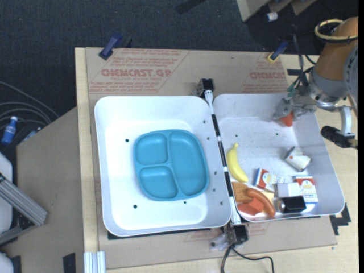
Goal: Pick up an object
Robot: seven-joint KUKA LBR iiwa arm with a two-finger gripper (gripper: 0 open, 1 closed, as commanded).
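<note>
My gripper [288,112] hangs over the far right part of the right bin [250,110], with the grey arm and its orange band coming in from the upper right. A small orange-red object [288,120] lies right at the gripper's tip; whether it is gripped is not visible. Nearer the front of the same bin lie a yellow banana [235,165], a small white and grey piece [297,159], a red and white carton [264,179], another carton [305,187], a black block [293,204] and an orange-red curved item [257,205].
The left bin [114,124] holds a blue sectioned plate [170,164]. A black divider strip [219,147] runs between the two bins. Blue clamps [111,46] sit at the board's far edge, and cables lie on the floor at left.
</note>
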